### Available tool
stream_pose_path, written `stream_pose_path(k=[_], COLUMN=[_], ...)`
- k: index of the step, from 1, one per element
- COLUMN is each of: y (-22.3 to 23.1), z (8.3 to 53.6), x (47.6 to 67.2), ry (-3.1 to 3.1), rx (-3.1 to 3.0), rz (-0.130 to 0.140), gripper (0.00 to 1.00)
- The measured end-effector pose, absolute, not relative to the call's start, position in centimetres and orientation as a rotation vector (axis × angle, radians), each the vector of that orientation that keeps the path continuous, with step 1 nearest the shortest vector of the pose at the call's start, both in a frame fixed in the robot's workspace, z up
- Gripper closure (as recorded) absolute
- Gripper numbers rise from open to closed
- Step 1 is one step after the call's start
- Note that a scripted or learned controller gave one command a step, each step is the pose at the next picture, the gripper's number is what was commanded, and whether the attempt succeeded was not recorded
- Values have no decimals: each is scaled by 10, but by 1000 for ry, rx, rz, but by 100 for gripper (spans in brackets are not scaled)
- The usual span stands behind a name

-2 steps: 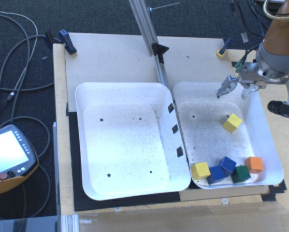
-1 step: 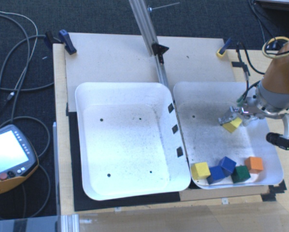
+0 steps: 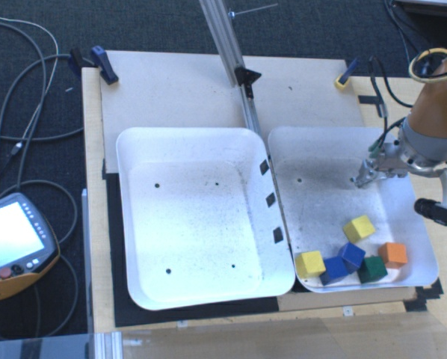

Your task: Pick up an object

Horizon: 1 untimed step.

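Overhead | fingers point(image 3: 362, 176) state cannot tell, above right bin point(image 3: 313, 200) | blocks point(image 3: 352, 259) near | no legible writing

Bins point(image 3: 186, 144) – white plastic, speckled; blocks point(image 3: 359, 228) – matt, painted wood look.

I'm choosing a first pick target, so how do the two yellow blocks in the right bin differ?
The upper yellow block lies apart from the cluster, nearer the gripper; the lower yellow block sits by the bin's near-left corner, touching or nearly touching a blue block. The upper one is turned at an angle to the bin walls; the lower one sits squarer. Both are yellow cubes of similar size, resting in the right bin.
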State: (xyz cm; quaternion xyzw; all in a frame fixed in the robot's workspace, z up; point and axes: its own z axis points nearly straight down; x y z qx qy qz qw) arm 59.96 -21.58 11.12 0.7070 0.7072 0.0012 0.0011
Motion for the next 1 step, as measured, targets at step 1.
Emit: stream_pose_path(k=[1], y=[-216], z=[111], x=[599], ry=[2221], rx=[2221], rz=[3], gripper=[0])
